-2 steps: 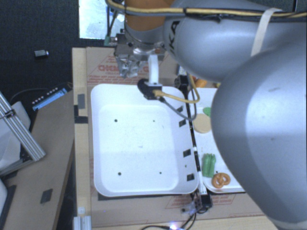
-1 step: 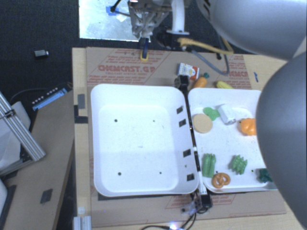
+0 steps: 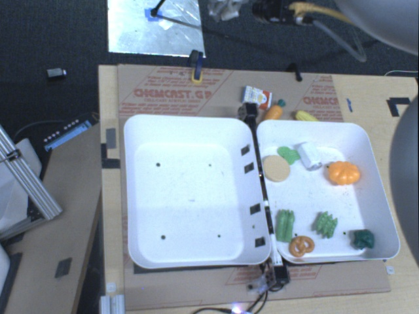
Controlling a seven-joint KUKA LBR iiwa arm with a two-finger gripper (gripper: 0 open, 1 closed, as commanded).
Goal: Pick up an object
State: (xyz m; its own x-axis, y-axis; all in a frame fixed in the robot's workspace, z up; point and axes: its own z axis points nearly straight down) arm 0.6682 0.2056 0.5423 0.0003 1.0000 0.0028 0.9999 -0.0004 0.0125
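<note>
Camera view, two white bins (image 3: 180,126), seven toys in right bin (image 3: 376,169), claw (image 3: 226,5) state unclear.

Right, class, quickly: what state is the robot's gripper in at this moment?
Gripper: cannot be told from this view; nothing is seen held.

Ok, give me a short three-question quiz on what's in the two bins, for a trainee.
1. True or false: the orange pumpkin lies in the right bin.
2. Which item sits nearest the right bin's front right corner? A) pretzel B) dark green broccoli C) tan round disc
3. Fill in: the pretzel lies just in front of the green ____.

Key: 1 true; 2 B; 3 asparagus bundle.
</note>
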